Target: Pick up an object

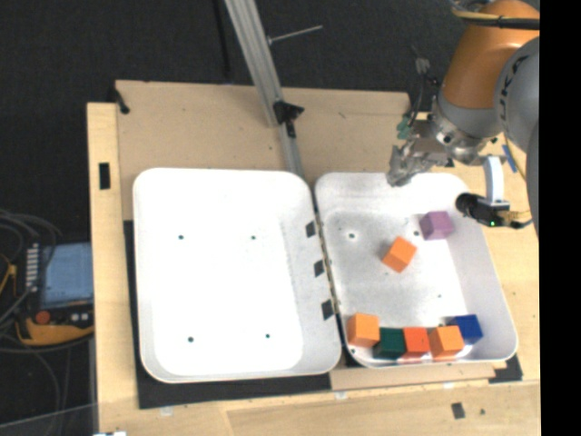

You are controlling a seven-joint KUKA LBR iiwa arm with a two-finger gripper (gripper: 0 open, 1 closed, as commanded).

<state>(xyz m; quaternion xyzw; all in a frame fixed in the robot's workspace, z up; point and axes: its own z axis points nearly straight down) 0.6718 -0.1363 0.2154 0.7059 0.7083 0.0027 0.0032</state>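
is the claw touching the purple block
Apart. The camera view shows the claw over the bin's far rim, with bare white floor between it and the purple block.

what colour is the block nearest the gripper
Purple block, seen in the camera view, just below the gripper.

Jaws (401,173) over the right bin's (481,271) far rim, well apart from purple block (437,224) and orange block (398,254).
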